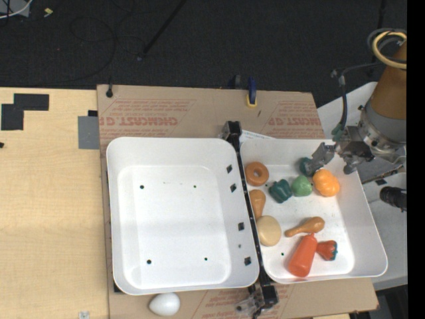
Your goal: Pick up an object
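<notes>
Orange is what I steer by: the small round orange fruit (325, 183) sits in the right bin (372, 244), up at its two o'clock corner, and it is the piece closest to my gripper (339, 155). From the gripper the fruit lies toward seven o'clock, just beside it and a little lower in the picture. I see one dark finger (323, 155) reaching out toward nine o'clock and a second dark part toward the fruit's one o'clock side. The jaws look spread, with nothing between them, though the slant of the view leaves me unsure how wide.

Touching the fruit at its nine o'clock side is a green piece (302, 186), and a darker teal piece (280, 191) sits just beyond that, with another dark green bit (307, 165) near the finger. That crowding is my worry: a descent straight down could catch the green neighbour instead.

The fruit is round, so it has no long axis to align with; I judge any jaw angle would do, best one that closes along the twelve-to-six line, away from the green piece.

Other candidates lie well apart: the donut (256, 173), the tan egg shape (268, 230), the drumstick (305, 227) and the red-orange carrot (302, 256) toward six o'clock.

The left bin (119, 178) holds nothing I can pick.
</notes>
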Motion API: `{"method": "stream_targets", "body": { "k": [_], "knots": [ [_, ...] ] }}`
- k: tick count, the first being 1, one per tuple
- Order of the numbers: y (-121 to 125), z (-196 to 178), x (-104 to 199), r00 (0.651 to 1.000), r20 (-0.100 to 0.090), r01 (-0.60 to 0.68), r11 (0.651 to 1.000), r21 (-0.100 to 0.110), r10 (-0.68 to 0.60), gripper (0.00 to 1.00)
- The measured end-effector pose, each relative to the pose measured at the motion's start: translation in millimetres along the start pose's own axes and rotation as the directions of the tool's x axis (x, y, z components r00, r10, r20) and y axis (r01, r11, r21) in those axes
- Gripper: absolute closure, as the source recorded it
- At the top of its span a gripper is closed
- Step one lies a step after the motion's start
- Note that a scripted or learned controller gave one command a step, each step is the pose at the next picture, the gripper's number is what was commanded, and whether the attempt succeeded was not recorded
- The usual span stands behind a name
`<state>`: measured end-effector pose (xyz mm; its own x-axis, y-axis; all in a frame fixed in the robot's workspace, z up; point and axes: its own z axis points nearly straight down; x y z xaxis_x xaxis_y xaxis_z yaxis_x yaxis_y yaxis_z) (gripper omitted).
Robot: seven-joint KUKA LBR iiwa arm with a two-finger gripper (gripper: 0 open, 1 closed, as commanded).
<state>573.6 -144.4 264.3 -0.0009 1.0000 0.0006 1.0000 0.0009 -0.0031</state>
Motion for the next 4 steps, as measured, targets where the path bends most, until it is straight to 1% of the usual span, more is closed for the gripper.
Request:
{"method": "stream_targets", "body": {
  "k": [1, 2, 3, 4],
  "knots": [
    [19, 140, 60, 1.000, -0.004, 0.004, 1.000, 0.012, -0.003, 0.00],
    [72, 179, 50, 1.000, 0.001, 0.004, 1.000, -0.002, -0.004, 0.00],
    [70, 167, 50, 1.000, -0.001, 0.002, 1.000, 0.003, -0.002, 1.00],
    [72, 71, 157, 1.000, -0.002, 0.008, 1.000, -0.008, -0.008, 1.00]
  ]
}}
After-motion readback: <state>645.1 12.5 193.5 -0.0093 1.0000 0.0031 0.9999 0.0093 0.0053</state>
